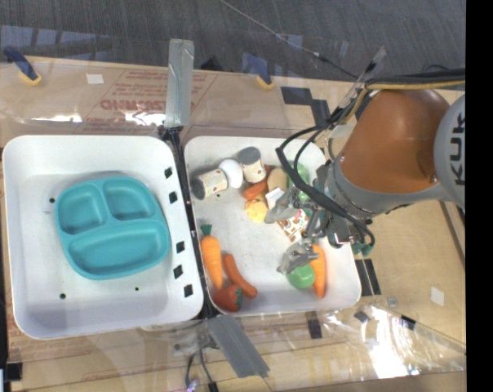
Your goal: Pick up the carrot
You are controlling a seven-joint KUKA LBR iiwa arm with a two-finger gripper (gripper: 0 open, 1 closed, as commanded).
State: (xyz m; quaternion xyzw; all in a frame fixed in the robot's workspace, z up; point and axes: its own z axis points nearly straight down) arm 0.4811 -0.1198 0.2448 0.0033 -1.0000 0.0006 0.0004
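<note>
Two carrots lie in the right bin [255, 243]. One orange carrot [210, 261] rests against the bin's left wall, with a small green top pointing to the back. The other carrot [319, 273] lies by the front right corner beside a round green piece [302, 278]. My gripper [299, 256] hangs low over that green piece and the right carrot's left side, below the grey wrist and orange band. Neither carrot is visibly lifted off the bin floor.
A red sausage-like toy [240, 280] and a red pepper [227, 299] lie beside the left carrot. Small cans [210, 184], a white egg [230, 170], a yellow piece [257, 211] and a small box [293, 224] crowd the back. A teal divided plate [112, 227] sits in the left bin [26, 219].
</note>
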